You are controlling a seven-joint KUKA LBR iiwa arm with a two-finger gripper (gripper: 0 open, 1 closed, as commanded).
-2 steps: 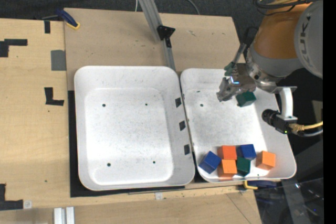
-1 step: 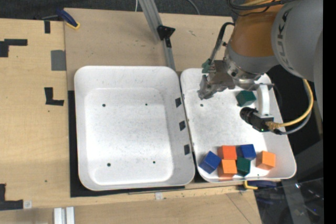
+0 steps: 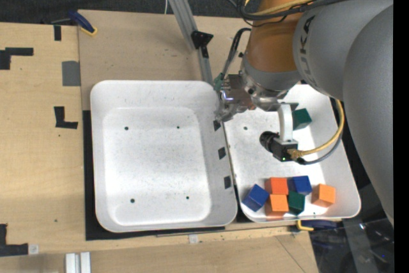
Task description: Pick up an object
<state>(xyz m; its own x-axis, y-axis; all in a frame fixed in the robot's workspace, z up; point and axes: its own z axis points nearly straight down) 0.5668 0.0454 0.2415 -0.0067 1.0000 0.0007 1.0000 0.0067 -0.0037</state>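
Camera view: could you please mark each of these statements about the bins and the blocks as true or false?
1. The cluster of blocks lies in the left bin. False: it lies in the right bin, near its front edge.
2. The cluster holds three orange blocks. True.
3. A green block lies apart from the cluster, farther back in the same bin. True.
4. One block in the cluster is yellow. False: they are orange, blue and dark green.
5. The arm reaches over the left bin. False: it is above the right bin.
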